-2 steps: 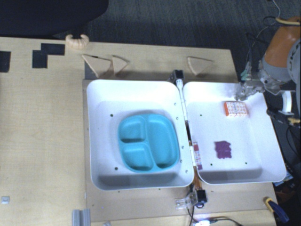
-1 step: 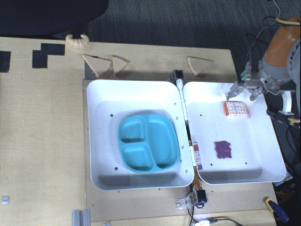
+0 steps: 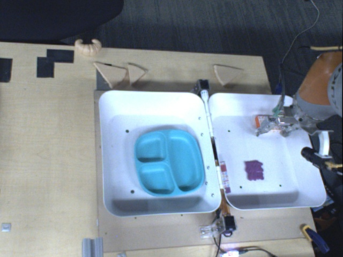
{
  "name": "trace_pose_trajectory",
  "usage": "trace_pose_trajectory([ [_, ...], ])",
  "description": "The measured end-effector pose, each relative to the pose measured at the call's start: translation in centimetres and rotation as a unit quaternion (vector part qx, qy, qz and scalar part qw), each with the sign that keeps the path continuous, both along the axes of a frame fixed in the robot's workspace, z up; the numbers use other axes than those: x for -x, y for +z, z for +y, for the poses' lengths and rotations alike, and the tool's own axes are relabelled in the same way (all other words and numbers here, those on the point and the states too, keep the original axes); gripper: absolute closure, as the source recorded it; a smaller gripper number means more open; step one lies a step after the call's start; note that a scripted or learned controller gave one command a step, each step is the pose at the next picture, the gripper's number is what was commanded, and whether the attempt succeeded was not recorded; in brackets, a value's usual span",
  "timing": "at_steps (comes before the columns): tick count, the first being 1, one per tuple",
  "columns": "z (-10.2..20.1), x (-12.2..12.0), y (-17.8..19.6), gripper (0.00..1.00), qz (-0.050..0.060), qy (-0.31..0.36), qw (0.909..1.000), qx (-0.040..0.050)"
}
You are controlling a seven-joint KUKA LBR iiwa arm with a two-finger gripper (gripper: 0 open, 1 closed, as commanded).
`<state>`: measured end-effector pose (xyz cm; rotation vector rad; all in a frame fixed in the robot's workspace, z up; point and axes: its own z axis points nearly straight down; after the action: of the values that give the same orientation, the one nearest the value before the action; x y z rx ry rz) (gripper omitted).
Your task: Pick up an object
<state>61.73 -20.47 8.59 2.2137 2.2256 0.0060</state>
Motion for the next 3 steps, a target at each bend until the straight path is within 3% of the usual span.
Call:
trace_pose_trajectory([
  [1,0.0,-0.2,1.3,1.00,-0.003,0.001,1.0000,0.0013],
  [2,0.0,-0.2,1.2,0.00,-0.003,0.001,1.0000,0.0012],
  [3,4.0,3.4,1.9,0.00,0.001,-0.001,1.0000,0.0002],
])
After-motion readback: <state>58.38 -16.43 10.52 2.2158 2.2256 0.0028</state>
